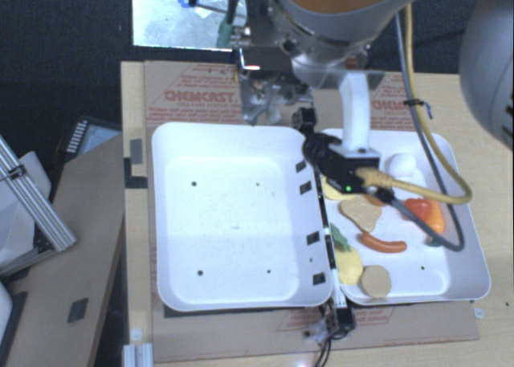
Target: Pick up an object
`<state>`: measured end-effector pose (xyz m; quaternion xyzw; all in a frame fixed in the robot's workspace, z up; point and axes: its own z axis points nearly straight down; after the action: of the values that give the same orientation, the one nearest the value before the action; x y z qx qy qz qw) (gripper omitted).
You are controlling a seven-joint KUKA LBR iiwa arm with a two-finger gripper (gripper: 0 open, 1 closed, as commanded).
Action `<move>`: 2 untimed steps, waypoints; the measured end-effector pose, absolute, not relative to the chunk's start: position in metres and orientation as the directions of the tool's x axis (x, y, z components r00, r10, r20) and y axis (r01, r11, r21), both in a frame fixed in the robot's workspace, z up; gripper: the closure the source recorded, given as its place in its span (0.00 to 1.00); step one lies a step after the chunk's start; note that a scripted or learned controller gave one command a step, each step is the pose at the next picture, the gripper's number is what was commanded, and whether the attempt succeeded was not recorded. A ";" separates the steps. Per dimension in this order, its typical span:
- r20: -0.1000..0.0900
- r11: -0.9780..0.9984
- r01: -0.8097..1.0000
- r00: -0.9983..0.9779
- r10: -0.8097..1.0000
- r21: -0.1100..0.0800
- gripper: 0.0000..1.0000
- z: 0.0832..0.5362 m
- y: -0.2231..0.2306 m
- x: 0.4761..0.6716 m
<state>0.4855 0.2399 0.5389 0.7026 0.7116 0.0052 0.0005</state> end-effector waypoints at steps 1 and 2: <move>0.001 0.004 1.000 -0.004 1.000 0.001 1.00 0.535 0.234 0.486; 0.001 0.004 1.000 -0.004 1.000 0.001 1.00 0.535 0.234 0.486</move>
<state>0.4865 0.2339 0.5350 0.7057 0.7085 0.0007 0.0002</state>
